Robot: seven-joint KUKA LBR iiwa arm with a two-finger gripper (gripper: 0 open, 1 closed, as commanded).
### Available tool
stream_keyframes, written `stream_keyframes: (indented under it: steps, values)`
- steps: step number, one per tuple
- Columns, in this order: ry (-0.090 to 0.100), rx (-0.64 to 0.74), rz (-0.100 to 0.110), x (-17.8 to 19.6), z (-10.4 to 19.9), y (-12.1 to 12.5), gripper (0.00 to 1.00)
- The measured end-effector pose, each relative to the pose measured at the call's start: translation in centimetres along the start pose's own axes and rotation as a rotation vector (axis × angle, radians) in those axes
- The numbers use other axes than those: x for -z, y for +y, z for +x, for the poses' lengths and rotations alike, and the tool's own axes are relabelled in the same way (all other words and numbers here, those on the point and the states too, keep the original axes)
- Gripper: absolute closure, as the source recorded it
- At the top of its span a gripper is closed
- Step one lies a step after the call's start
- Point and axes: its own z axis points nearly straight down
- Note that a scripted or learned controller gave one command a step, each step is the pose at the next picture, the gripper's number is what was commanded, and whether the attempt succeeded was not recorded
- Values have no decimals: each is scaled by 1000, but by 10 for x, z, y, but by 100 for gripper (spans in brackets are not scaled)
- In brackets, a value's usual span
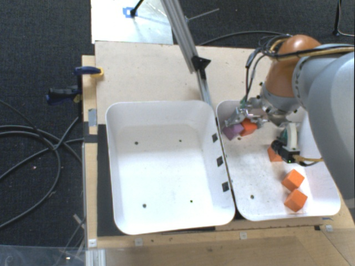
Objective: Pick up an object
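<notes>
- The end effector (242, 121) sits low in the upper left corner of the right bin (260, 212), right of the middle of the frame.
- Just at its tip are a purple block (233, 131) and an orange block (249, 128), touching each other. They sit so close to the metal that I cannot tell if it is open or shut, or if it has hold of either block.
- Three more orange blocks lie in the same bin — one (274, 155) near the arm's cable, one (293, 179) lower right, and one (295, 200) below that.
- The left bin (161, 121) is beside it, in the middle of the frame.
- The blocks look small, light and hard, maybe wood or foam. They should not squash or break.
- Flat sides make them easy to pinch — best across two flat faces that sit opposite each other, not on the corners.
- The purple block is near the bin wall, so that side may be hard to reach.
- I see no words, names or labels that can be read.
</notes>
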Motion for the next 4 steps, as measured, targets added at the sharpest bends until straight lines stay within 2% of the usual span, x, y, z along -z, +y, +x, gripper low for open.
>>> stream_keyframes:
  steps: [1,2,3,4]
  values:
    - [4,7,14,-1,0,12,0]
    - [0,9,6,13,-1,15,100]
    - [-1,11,6,13,-2,15,0]
    - [4,-1,30,92,4,-45,0]
